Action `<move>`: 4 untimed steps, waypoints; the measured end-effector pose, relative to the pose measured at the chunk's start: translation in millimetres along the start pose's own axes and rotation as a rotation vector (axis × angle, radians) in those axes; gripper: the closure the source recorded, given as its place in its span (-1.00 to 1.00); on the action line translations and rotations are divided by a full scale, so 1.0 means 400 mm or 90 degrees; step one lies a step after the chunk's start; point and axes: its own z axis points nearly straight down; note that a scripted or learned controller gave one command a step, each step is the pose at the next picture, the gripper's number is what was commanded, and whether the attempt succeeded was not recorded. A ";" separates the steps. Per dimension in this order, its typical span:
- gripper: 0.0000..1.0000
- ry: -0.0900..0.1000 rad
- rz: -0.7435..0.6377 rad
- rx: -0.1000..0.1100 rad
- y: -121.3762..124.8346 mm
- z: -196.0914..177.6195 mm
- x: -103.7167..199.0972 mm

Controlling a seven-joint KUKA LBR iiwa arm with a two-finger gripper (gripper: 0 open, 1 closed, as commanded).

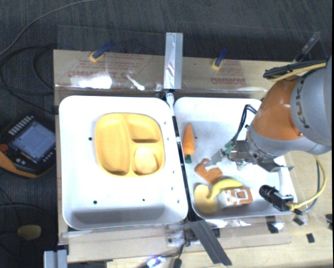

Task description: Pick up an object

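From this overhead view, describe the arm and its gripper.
The arm is a thick grey cylinder with a broad orange band above the wrist and dark lettering on the grey shell. A black cable loops beside the band. The gripper is small, metallic grey.

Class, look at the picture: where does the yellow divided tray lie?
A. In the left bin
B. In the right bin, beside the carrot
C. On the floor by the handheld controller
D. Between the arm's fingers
A: the yellow tray lies flat inside the left bin, while the carrot lies in the right bin.
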 end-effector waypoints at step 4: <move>1.00 -0.004 0.218 -0.008 0.129 0.067 0.021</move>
